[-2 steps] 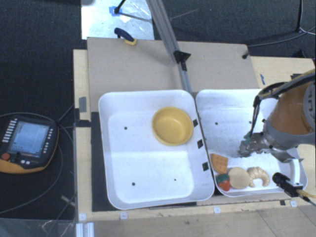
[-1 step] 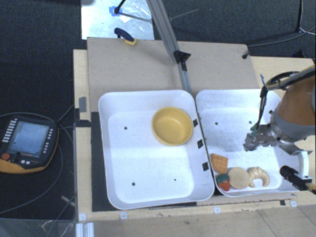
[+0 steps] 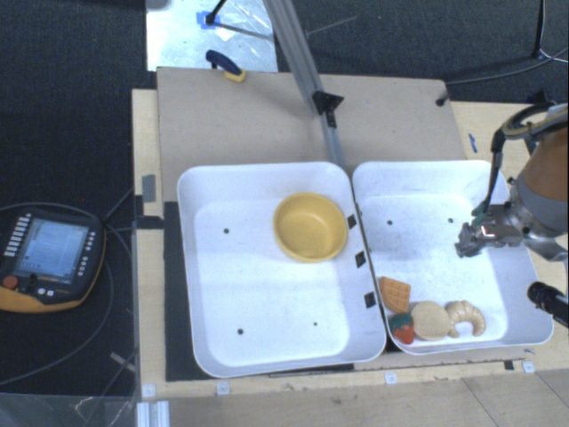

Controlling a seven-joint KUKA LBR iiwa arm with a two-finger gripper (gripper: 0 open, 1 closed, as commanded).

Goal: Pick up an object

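Four small food pieces sit bunched in the near corner of my right bin (image 3: 427,185): a tan cracker (image 3: 396,293), a red strawberry-like piece (image 3: 404,327), a pale round bun (image 3: 430,320) and a croissant (image 3: 468,317). I see the croissant curved like a crescent, its long axis running roughly left to right with the tips turned toward the near rim; the cracker stands diagonally, a corner pointing away from me. Bun touches croissant and the red piece. My gripper (image 3: 469,241) hovers over bare bin floor, apart from the pile; I cannot tell how it is set. A yellow bowl (image 3: 310,227) sits upright in the left bin (image 3: 204,238).
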